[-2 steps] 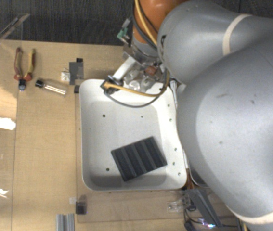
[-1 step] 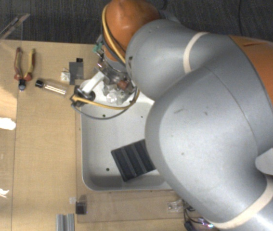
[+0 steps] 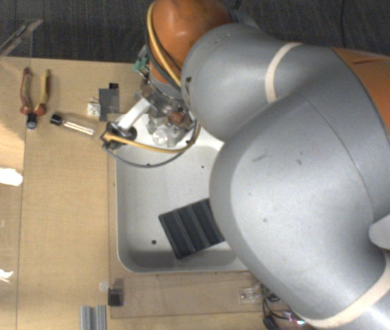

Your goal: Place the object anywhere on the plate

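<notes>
Black ribbed object (image 3: 191, 229), flat on the floor of the white bin (image 3: 133, 253), partly under the grey arm (image 3: 305, 184) and well apart from the gripper (image 3: 161, 126). Gripper low over the bin's far left corner; spread or closed, impossible to tell. Pliers (image 3: 35, 95) on the bench beyond.

You see the bench (image 3: 57, 239) as pale wood, smooth with a soft sheen where light falls on it. The bin (image 3: 136, 253) looks like white plastic, matt and smooth. Inside it, the dark block (image 3: 191, 227) has a ribbed, matt surface, like rubber or foam. The arm (image 3: 298, 184) has a grey shell, smooth and a little glossy, and its orange parts shine more. The pliers (image 3: 35, 96) have orange-red handles, probably plastic-coated.
</notes>
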`<state>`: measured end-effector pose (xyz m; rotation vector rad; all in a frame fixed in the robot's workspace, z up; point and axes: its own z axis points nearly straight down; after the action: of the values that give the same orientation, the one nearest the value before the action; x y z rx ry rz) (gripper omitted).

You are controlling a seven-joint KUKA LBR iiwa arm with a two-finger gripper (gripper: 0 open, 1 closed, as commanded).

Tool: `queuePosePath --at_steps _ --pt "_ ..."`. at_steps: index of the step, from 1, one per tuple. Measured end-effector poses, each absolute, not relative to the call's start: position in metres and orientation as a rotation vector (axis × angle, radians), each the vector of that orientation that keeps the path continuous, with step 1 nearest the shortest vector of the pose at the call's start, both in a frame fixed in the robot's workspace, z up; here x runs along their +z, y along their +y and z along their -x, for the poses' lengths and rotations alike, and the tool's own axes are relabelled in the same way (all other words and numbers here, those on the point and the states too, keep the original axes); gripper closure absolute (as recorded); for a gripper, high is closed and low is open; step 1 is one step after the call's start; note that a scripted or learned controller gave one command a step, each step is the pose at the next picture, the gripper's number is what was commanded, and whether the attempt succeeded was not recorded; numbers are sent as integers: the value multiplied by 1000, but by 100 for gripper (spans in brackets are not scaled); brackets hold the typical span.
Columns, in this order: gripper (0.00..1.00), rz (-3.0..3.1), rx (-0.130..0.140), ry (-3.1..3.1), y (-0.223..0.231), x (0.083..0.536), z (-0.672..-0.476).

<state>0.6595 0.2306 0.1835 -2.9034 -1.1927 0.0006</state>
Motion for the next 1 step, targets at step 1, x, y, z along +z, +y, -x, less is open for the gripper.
queuePosePath --at_steps 1 --pt "100 2735 -12 -1543 206 90 -617"
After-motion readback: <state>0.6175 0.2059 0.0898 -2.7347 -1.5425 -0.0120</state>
